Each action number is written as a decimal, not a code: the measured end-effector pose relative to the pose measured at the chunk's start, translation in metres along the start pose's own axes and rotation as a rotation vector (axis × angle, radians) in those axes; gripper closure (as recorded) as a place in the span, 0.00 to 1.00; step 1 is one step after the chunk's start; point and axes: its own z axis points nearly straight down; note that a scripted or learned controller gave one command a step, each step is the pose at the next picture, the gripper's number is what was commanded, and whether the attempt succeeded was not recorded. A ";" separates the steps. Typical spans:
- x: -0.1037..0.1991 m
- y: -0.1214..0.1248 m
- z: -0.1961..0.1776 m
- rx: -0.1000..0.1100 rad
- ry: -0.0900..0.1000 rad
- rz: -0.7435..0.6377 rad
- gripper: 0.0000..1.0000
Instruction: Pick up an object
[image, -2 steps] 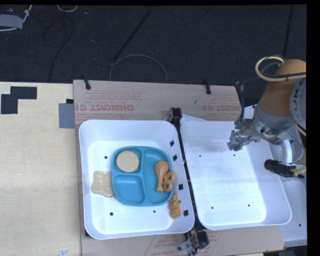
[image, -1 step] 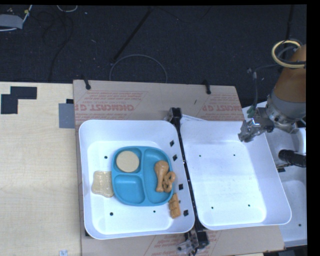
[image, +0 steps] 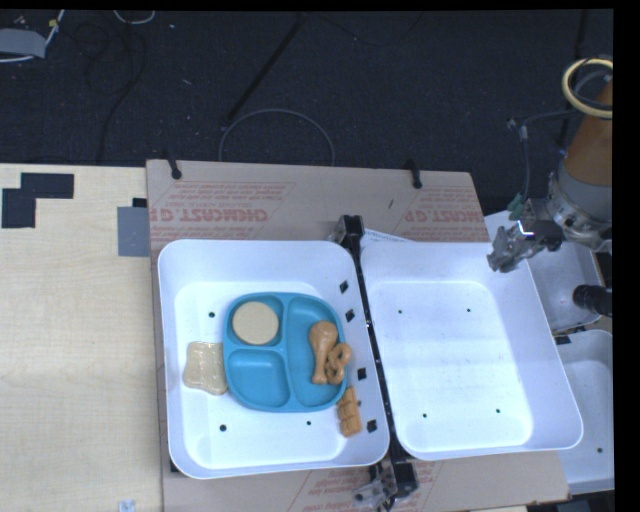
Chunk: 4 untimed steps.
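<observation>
Left bin (image: 190, 290): holds a blue divided tray (image: 262, 385) with three compartments. Round beige disc, cracker-like (image: 254, 322), lies in the tray's upper-left compartment. Tan knobbly piece, pretzel-like (image: 328, 352), lies in the right compartment, touching its outer rim. Pale flat slab, bread-like (image: 205, 367), rests on the bin floor just beside the tray's left edge. Small orange-brown lump (image: 349, 412) sits on the bin floor at the tray's lower-right corner, close to the wall between the bins. Right bin (image: 540, 330): bare white floor. Gripper (image: 508, 246): above the right bin's upper-right corner, well apart from every item; its opening cannot be made out, and nothing is seen held. Task status, as judged: no object picked yet. Risks, as judged: all candidates are low and flat, so fingers may skid over them; tray rims may block a close; a snag on the tray could drag or tip it; the lump's nearness to the bin wall leaves poor room.
</observation>
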 end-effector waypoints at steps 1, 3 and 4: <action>0.056 -0.002 0.005 0.006 0.003 -0.003 1.00; 0.167 -0.032 -0.001 0.007 0.003 -0.004 1.00; 0.212 -0.037 0.008 0.008 0.003 -0.003 1.00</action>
